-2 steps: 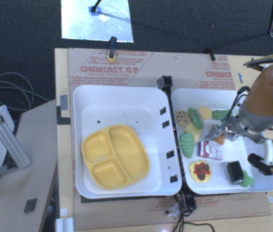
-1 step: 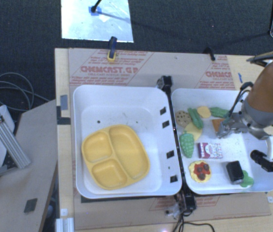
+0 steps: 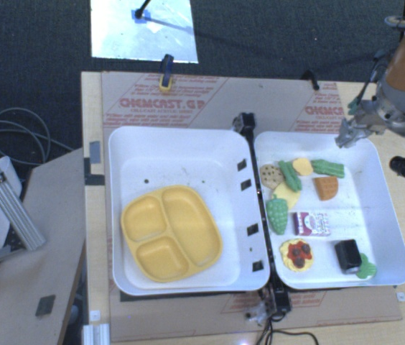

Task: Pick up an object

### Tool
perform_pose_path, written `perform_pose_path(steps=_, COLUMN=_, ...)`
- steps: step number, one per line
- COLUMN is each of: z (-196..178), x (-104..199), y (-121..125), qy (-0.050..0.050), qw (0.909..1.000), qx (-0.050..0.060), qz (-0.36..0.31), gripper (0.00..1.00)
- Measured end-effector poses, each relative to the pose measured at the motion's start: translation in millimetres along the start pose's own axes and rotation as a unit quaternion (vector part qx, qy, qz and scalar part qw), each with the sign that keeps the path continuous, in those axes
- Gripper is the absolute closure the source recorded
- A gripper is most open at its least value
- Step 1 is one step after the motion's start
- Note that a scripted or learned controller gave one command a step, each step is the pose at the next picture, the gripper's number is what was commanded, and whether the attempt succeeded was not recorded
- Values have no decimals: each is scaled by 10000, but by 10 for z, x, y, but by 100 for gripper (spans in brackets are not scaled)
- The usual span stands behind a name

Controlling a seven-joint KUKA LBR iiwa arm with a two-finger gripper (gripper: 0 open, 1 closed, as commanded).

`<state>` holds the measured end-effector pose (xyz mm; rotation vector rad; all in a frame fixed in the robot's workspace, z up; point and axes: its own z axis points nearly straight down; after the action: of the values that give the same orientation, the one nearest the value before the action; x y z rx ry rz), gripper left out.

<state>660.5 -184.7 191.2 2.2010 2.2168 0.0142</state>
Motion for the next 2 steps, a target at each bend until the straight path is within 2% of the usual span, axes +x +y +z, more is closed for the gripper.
perform_pose_path(steps=1, z=69, x=4, y=-52, qy=22, qw=10000, qx=75, qz=13, gripper=0)
perform_pose_path(steps=2, z=474, x=-226, y=-123, qy=23, qw=9999, qx=92, qz=35, gripper=0)
